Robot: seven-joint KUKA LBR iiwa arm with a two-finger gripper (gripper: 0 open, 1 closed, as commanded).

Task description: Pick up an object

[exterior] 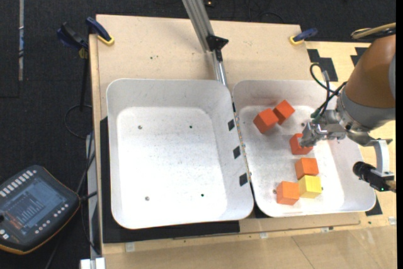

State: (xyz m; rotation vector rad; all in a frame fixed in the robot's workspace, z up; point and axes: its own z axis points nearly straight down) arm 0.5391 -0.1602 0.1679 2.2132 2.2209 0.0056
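Observation:
The right bin (352, 198) holds several blocks. Two orange blocks (273, 116) touch each other near its back. A red-orange block (297, 145) lies mid-bin, directly under my gripper (310, 137), which comes down from the right and covers part of it. Closer to the front sit an orange block (307, 167), a yellow block (310, 186) and another orange block (287, 193), packed close together. Whether the red-orange block is between the fingers is hidden by the gripper body.
The left bin (119, 135) lies beside the right one on the wooden bench (157, 47). A metal pole (195, 3) slants in from the back above the bins' shared edge. A teach pendant (31, 205) rests at the lower left.

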